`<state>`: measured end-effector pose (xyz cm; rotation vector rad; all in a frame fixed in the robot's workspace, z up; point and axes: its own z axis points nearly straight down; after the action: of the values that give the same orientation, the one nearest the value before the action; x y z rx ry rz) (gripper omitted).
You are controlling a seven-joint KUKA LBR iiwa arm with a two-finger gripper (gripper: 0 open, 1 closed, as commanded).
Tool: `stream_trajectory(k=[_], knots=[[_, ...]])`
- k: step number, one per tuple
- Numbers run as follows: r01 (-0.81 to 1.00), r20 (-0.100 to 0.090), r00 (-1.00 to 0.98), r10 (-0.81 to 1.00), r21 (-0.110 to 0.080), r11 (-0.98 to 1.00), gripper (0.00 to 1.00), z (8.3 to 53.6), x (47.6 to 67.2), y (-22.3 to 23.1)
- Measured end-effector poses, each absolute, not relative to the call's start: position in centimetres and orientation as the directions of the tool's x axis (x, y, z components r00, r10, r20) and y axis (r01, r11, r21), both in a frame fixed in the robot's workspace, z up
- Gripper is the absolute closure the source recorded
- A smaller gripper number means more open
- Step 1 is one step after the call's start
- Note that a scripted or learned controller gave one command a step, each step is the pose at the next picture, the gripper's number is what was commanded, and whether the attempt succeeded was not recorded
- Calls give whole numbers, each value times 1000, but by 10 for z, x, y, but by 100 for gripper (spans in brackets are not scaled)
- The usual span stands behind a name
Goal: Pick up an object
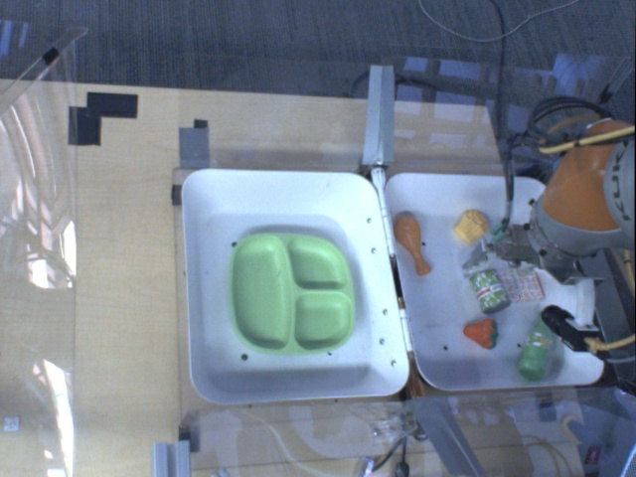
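Camera view: tool (489, 258), grip state unclear, above upright-lying green-white can (488, 290), long axis top-to-bottom.

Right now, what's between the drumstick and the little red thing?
Nothing: the camera view shows bare white bin floor between the drumstick and the red toy.

In the right bin (437, 361) lay five small things. A brown drumstick (411, 242) lay slanted near the left wall. A yellow block (471, 227) sat further right. A green-and-white can (488, 290) lay in the middle, a red strawberry (481, 333) below it, and a green bottle (535, 355) near the lower right corner.
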<state>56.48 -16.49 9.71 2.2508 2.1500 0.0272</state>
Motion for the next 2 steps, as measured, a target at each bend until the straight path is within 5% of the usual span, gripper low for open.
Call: stream_trajectory(k=[2], knots=[[997, -17, -64, 998, 38, 65, 0, 97, 512, -143]])
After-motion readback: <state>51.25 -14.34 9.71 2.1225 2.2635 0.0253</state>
